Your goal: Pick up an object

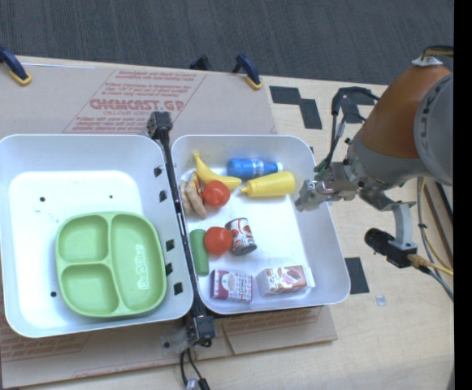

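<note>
Yellow plastic squeeze bottle [270, 186], the object nearest the gripper, is lying on its side at 1 o'clock in the right shallow white bin [305, 238], with its tip pointing toward 9 o'clock. A blue plastic bottle [252, 167] is lying just beside it at 12 o'clock, also on its side. A yellow toy banana [205, 174] is resting at 11 o'clock, touching a red round tomato [214, 193], which is pressing against a brown bun-like item [192, 198] by the bin's 9 o'clock wall. A green cucumber [198, 251] is lying at 8 o'clock beside a second red round fruit [217, 240], and a small red-labelled can [241, 236] is sitting tilted near the centre, touching that fruit. Two small red-and-white cartons [231, 286] [284, 280] are lying side by side at 6 and 5 o'clock. The two-finger gripper [311, 194] is hovering over the bin's 2 o'clock rim, apart from the squeeze bottle and gripping nothing that can be seen; whether it is released or clenched cannot be told. The grey and orange arm [398, 136] is reaching in from 3 o'clock. The left white bin [32, 193] is holding a light green three-compartment plate [110, 262].
</note>
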### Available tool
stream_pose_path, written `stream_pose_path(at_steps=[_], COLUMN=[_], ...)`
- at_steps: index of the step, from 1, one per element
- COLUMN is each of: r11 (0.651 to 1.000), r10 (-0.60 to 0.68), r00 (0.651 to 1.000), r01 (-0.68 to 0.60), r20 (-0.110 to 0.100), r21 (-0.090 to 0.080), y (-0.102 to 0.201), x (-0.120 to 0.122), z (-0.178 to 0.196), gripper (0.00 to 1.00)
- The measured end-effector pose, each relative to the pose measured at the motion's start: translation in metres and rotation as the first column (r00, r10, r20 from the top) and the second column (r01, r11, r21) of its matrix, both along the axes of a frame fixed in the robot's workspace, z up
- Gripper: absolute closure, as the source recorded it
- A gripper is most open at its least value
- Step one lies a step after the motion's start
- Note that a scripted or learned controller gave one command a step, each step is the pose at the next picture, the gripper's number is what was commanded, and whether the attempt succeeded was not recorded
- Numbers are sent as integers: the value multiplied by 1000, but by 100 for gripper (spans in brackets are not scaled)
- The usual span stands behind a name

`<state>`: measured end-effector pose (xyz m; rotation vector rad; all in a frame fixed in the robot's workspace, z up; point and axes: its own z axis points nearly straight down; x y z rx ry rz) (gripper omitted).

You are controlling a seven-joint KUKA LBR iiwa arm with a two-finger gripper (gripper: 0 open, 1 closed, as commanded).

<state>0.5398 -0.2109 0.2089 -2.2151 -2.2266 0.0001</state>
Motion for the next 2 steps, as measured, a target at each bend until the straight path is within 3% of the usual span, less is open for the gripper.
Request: stream_pose_path(at_steps=[1, 2], r11=[1000, 1000], r10=[1, 1], r00=[1000, 1000], r01=[-1, -1], r20=[1, 1], r21=[-1, -1], y=[0, 24], x=[44, 87], z=[14, -4], gripper=[100, 100])
